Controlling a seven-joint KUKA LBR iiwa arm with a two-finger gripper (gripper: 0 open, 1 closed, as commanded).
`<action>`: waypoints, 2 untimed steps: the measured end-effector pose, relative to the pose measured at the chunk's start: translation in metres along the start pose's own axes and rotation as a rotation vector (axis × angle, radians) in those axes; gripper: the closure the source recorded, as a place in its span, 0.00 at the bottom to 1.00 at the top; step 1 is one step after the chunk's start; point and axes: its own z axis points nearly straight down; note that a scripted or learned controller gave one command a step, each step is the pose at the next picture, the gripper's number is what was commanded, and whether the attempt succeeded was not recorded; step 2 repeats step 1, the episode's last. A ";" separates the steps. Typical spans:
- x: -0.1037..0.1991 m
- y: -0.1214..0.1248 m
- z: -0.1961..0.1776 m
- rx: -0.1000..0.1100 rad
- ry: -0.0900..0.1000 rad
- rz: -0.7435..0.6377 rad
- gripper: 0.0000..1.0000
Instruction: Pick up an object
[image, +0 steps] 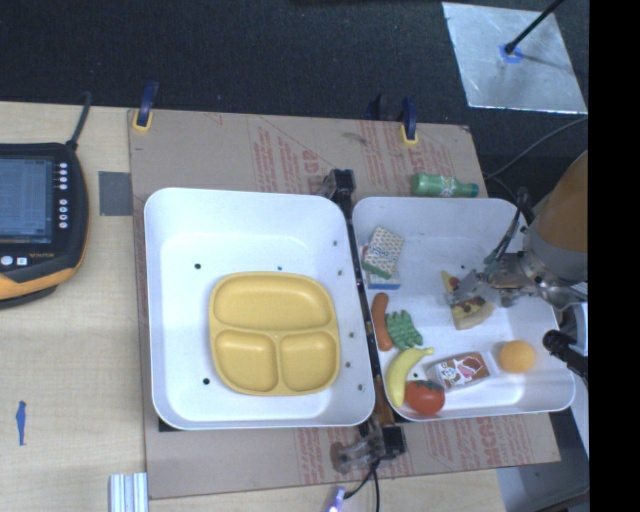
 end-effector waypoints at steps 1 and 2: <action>0.059 0.036 0.000 -0.002 -0.001 -0.003 0.00; 0.059 0.036 0.000 -0.002 -0.001 -0.003 0.00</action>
